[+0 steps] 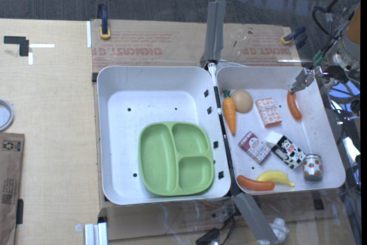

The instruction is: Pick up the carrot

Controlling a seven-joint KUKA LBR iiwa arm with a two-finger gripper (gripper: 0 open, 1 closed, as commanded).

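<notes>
The orange carrot (229, 114) with a green top lies along the left wall of the right bin (335, 140), its tip pointing toward the front. A beige round roll (243, 101) touches its upper right side. My gripper (300, 83) hovers at the right bin's back right area, well to the right of the carrot and just above a small red sausage (294, 106). Nothing shows in the gripper.
The right bin also holds a pink carton (268, 112), a red box (254, 147), a black-and-white carton (285, 151), a small can (312, 167), a banana (276, 177) and a second sausage (255, 183). The left bin (114, 123) holds a green divided plate (176, 158).
</notes>
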